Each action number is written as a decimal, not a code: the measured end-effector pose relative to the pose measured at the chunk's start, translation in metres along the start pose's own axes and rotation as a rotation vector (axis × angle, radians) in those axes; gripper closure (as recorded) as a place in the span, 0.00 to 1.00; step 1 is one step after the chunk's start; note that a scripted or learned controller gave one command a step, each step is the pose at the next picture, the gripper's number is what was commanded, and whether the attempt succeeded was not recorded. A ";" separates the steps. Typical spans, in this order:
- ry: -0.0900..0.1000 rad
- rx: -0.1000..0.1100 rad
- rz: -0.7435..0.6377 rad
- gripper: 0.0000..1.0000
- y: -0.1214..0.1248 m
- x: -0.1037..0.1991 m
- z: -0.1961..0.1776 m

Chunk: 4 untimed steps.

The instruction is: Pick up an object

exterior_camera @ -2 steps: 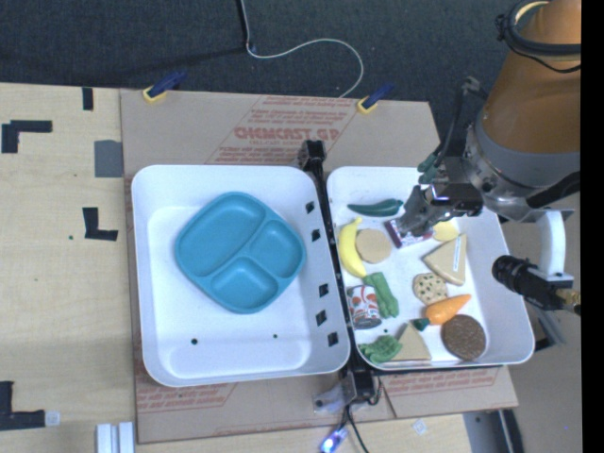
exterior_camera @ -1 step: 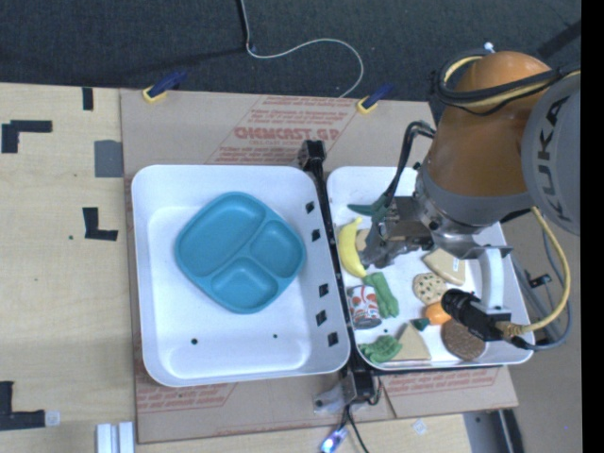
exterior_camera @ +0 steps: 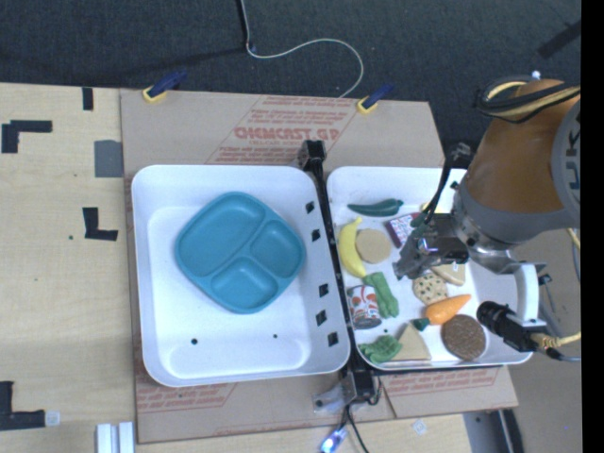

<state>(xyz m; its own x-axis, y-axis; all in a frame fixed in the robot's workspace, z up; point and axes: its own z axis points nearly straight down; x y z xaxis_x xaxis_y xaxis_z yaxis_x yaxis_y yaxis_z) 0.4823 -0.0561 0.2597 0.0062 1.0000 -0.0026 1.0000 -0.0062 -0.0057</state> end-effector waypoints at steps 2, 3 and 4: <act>0.002 0.001 0.000 1.00 0.009 -0.033 0.022; 0.004 -0.006 -0.015 1.00 0.080 0.028 0.037; 0.002 0.000 -0.005 1.00 0.025 0.010 0.040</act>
<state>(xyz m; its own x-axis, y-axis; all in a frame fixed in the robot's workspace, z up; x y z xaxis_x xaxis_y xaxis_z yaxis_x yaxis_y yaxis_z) 0.5070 -0.0465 0.2191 0.0013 1.0000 -0.0005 1.0000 -0.0013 -0.0056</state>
